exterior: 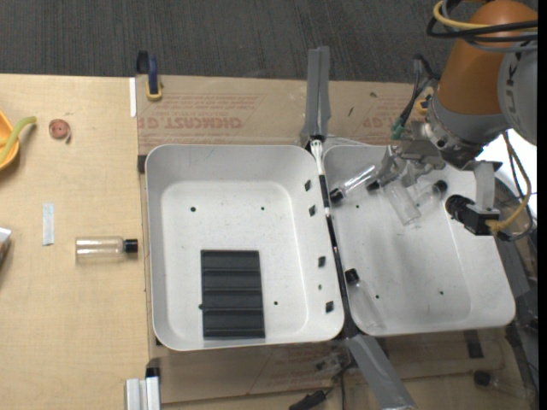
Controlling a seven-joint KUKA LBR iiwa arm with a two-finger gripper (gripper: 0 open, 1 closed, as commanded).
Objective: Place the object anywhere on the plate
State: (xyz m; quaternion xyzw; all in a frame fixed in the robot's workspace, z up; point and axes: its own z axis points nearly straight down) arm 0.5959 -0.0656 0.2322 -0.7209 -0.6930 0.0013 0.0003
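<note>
2 white bins on bench; grey carpet | gripper: grip state unclear

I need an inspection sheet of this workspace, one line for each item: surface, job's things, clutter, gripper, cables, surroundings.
Surface: wooden bench bearing a left bin and a right bin, side by side.
Job's things: dark ribbed plate lies flat in the left bin, toward its near edge; a clear bottle with a dark cap lies in the right bin near the divider.
Clutter: another clear bottle, a small pale strip and a small round disc lie on the bench left of the bins.
Gripper: gripper hangs over the right bin, beside the capped bottle.
Cables: yellow and black loops above the orange band.
Surroundings: dark floor behind the bench.
</note>
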